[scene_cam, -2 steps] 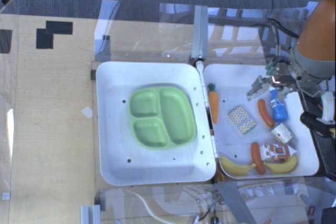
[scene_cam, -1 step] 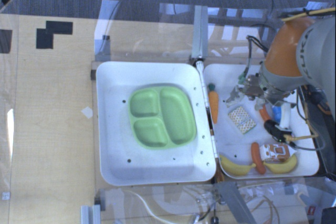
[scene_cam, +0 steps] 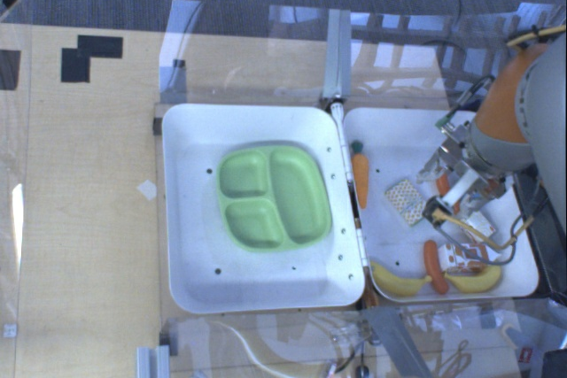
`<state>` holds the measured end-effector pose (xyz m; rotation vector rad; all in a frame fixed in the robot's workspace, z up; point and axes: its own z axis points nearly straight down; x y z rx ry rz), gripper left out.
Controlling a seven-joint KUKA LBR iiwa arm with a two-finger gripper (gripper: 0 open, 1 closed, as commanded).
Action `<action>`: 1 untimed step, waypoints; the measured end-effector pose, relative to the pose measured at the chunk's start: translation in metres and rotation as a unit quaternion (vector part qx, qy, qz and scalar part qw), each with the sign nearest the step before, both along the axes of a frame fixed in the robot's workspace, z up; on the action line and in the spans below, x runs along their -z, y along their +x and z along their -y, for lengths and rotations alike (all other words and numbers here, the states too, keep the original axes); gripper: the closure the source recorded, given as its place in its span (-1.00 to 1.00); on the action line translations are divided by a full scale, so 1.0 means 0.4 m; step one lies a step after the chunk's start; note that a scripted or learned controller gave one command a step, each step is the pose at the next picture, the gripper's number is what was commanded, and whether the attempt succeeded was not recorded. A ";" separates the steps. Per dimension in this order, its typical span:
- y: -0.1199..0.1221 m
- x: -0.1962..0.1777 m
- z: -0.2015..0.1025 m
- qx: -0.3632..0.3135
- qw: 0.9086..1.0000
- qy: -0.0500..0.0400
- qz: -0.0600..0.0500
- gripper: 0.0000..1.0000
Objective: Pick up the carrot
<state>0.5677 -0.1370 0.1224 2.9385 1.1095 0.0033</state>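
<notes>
The carrot [scene_cam: 360,178], orange with a green top, lies lengthwise along the left wall of the right bin [scene_cam: 390,124], its top pointing to the far side. My gripper [scene_cam: 443,169] hangs low over the right half of that same bin, about a hand's width to the right of the carrot and apart from it. The grey wrist with its orange band [scene_cam: 503,106] covers the bin's far right corner. Nothing shows in the gripper's grasp.
A green divided plate [scene_cam: 270,197] sits in the left bin [scene_cam: 190,190]. In the right bin lie a patterned flat pad [scene_cam: 405,200], a red sausage [scene_cam: 433,265], a banana [scene_cam: 399,281] along the near wall and a small printed packet [scene_cam: 462,257].
</notes>
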 end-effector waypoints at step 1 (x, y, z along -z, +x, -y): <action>0.036 0.085 0.004 0.025 1.000 0.000 0.002 -1.00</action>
